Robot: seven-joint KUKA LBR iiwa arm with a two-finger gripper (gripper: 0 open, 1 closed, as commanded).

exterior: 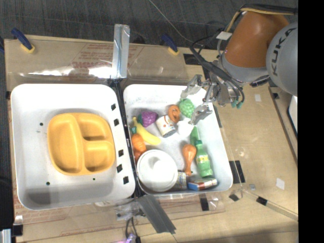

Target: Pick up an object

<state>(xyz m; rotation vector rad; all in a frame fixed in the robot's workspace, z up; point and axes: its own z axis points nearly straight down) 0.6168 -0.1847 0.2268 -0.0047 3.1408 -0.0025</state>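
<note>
- While the gripper hangs over the upper-right corner of the right bin, its fingers look spread — nothing seen between them, so it holds nothing.
- Nearest item: green round toy, just beside the fingertips, to their left and slightly lower in view; appears to touch or nearly touch one finger, can't tell which.
- Next to it, further left: orange-brown piece, then white cup w/ red mark, purple grapes.
- Lower in bin: green bottle, long axis roughly top-to-bottom in view; chicken leg beside it on its left; banana; white bowl.
- Left bin: yellow divided tray — well apart from the arm.
- Judgement: pick turns on a short shift left plus descent onto the green toy; crowding by the orange-brown piece may spoil the closure.
</note>
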